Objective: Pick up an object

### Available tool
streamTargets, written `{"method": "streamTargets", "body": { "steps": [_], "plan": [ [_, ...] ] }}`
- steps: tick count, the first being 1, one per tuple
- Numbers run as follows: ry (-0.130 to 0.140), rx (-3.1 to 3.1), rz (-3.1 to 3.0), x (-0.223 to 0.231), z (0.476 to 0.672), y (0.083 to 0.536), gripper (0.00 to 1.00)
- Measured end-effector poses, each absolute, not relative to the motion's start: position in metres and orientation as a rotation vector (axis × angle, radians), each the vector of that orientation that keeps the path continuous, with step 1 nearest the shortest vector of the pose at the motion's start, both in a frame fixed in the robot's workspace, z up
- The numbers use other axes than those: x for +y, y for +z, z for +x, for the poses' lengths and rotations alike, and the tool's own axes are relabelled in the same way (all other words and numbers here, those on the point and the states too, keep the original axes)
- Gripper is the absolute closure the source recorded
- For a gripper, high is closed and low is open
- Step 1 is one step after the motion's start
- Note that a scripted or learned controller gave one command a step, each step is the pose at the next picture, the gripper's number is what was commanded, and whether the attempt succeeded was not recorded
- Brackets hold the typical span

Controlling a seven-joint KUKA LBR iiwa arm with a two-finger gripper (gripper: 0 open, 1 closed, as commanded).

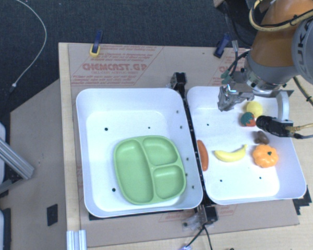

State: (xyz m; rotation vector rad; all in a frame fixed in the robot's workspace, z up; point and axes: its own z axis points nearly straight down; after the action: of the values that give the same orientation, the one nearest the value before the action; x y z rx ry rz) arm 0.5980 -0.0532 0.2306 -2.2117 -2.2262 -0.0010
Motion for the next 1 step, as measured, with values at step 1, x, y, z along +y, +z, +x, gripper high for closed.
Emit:
{"method": "streamTargets", "body": {
  "steps": [1],
  "plan": [
    [0.000,-2.226,-2.210,0.0083,0.5918,0.2219,1.00]
  ]
}}
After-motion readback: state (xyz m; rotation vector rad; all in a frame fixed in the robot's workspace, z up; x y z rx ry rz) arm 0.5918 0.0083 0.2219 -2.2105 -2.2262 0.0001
